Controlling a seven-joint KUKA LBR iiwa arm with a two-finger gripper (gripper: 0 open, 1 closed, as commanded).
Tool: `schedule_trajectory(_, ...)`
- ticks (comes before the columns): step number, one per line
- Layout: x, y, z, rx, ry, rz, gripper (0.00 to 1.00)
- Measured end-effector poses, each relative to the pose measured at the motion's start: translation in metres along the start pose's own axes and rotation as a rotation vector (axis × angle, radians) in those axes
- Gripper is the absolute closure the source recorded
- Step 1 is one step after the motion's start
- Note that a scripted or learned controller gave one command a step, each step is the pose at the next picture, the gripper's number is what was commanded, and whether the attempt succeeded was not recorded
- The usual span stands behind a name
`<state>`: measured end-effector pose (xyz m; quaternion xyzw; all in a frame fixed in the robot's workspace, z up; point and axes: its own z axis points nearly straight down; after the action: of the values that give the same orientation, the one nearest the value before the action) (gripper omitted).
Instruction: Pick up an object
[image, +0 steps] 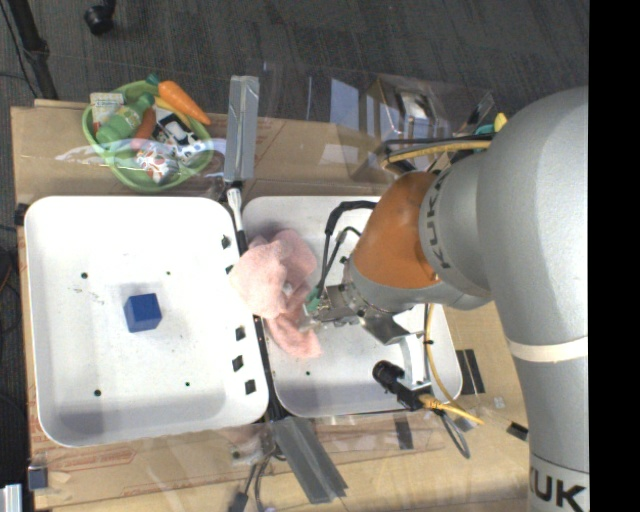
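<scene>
A crumpled pink cloth (276, 286) lies in the right bin (330, 385), draped against the divider between the two bins. My gripper (316, 304) is low in that bin, right at the cloth's right edge and touching it. The orange band and the grey wrist sit above it and cover most of the gripper. A small blue cube (143, 311) rests in the left bin (120, 400), well apart from the arm.
A green bowl (150, 172) holding toy vegetables and packets stands behind the left bin. The big grey arm fills the right side. Black clips line the divider (240, 340). Cables and a black fitting (395, 380) hang over the right bin's front.
</scene>
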<state>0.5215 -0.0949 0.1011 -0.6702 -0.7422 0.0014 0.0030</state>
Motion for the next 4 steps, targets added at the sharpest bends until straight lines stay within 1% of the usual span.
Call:
schedule_trajectory(1,0.008,0.07,-0.092,-0.004,-0.003,-0.117,1.0)
schedule_trajectory(2,0.008,0.07,-0.091,-0.004,-0.002,-0.117,0.0)
schedule_trajectory(3,-0.018,0.089,0.009,-0.007,-0.004,-0.18,0.0)
schedule_trajectory(4,-0.017,0.089,-0.001,-0.005,-0.003,-0.184,1.0)
